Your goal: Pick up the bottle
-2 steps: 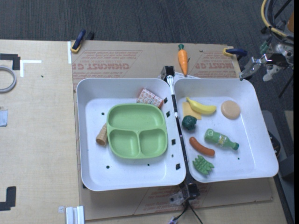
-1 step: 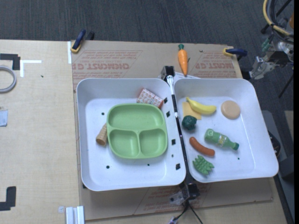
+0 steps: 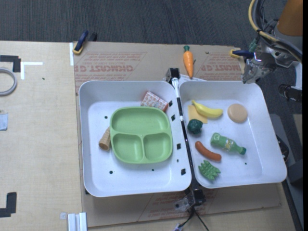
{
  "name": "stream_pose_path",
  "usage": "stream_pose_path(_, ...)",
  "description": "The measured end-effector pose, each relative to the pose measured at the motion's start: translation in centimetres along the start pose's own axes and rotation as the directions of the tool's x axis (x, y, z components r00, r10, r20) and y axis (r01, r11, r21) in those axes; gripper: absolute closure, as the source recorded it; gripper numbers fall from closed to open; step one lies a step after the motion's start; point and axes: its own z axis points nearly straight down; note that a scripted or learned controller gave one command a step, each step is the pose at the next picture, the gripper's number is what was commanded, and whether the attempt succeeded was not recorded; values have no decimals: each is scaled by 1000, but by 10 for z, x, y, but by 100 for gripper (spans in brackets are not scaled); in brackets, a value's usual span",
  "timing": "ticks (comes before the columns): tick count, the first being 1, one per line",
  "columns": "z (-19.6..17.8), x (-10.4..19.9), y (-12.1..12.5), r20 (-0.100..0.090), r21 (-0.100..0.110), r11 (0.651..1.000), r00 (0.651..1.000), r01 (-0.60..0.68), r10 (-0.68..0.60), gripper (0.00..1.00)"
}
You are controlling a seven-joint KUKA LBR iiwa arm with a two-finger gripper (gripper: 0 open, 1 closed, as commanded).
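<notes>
**Bottle lies in the right bin, tool at the bin's far corner**

The desk [image 3: 38, 143] is pale wood, with a sheet of brown printed cardboard [image 3: 110, 61] spread under two shallow white bins set side by side. Beyond the desk's far edge runs dark grey carpet [image 3: 134, 8]. Black tape marks and a grey ring sit on the wood at the left, and a blue-and-yellow clip [image 3: 80, 41] rests at the cardboard's far left corner. A toy carrot [image 3: 187, 61] lies on the cardboard just beyond the bins.

The left bin [image 3: 91, 177] holds a green divided plate [image 3: 141, 134], a cone [image 3: 105, 139] touching the plate's left edge, and a small patterned packet [image 3: 154, 100] beyond it.

In the right bin [image 3: 269, 172] the green bottle [image 3: 227, 144] lies on its side near the middle, cap end toward the right. A sausage [image 3: 208, 151] lies just beside it, a leafy green piece [image 3: 209, 170] nearer the front, with a banana [image 3: 208, 110], a dark green broccoli [image 3: 195, 125] and a tan round disc [image 3: 237, 112] toward the back.

The tool [image 3: 251, 76] hangs over the right bin's far right corner, well apart from the bottle; whether it is spread or pressed together cannot be told.
</notes>
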Motion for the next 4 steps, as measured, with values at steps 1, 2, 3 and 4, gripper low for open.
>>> stream_pose_path(1, 28, 82, -5, 0, 2, 916, 916, -402, 402, 100)
stream_pose_path(2, 69, 111, -119, 0, 1, 985, 985, -174, 174, 100)
stream_pose_path(3, 51, 152, -193, 0, 3, 937, 937, -351, 351, 100)
stream_pose_path(4, 43, 250, -192, 0, 0, 982, 982, -187, 187, 100)
